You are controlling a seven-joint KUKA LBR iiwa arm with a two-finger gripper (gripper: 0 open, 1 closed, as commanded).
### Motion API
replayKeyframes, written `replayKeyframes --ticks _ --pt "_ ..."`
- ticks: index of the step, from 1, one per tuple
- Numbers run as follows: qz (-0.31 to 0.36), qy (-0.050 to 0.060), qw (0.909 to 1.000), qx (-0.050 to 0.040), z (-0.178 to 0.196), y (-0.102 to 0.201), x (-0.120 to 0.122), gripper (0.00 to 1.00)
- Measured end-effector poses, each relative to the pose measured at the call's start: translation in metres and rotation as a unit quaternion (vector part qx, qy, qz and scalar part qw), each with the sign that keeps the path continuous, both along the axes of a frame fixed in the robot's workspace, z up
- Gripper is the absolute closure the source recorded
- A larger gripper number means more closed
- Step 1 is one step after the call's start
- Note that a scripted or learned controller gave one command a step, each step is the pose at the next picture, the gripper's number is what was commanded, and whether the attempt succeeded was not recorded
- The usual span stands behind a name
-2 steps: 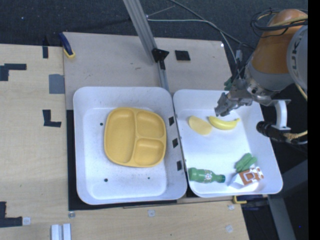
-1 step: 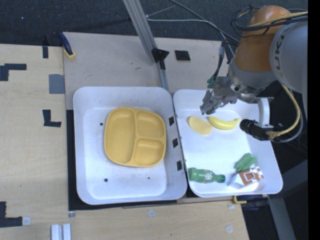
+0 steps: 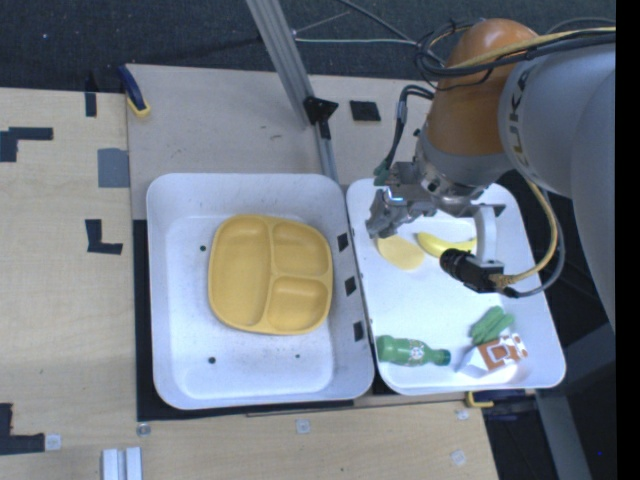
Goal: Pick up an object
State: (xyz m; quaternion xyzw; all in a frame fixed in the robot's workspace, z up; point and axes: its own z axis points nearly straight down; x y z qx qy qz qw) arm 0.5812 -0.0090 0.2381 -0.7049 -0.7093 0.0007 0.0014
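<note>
Yellow and flat, a round disc (image 3: 402, 252) lies in the right bin (image 3: 535, 363), toward its upper left, with a banana (image 3: 446, 242) just beside it. The hand (image 3: 385, 218) hangs over the disc's upper edge; whether it is apart or together cannot be told. A green bottle (image 3: 411, 351), a green leafy piece (image 3: 489, 324) and an orange-and-white packet (image 3: 500, 352) lie lower down. A yellow divided tray (image 3: 270, 273) sits in the left bin (image 3: 180, 368).

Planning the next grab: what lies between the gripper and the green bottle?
In the camera view, a bare stretch of the right bin's white floor separates the gripper from the green bottle; the yellow pieces sit just right of it.
</note>
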Motion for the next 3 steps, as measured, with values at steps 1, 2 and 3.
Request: replayKeyframes --ticks 1,2,3 --pt "0.001 -0.001 1.0 0.0001 0.005 0.055 0.002 1.0" --pt "0.0 0.0 1.0 -0.0005 -0.012 0.101 0.007 1.0" --pt "-0.002 0.0 1.0 -0.0009 -0.011 0.098 0.007 0.0"
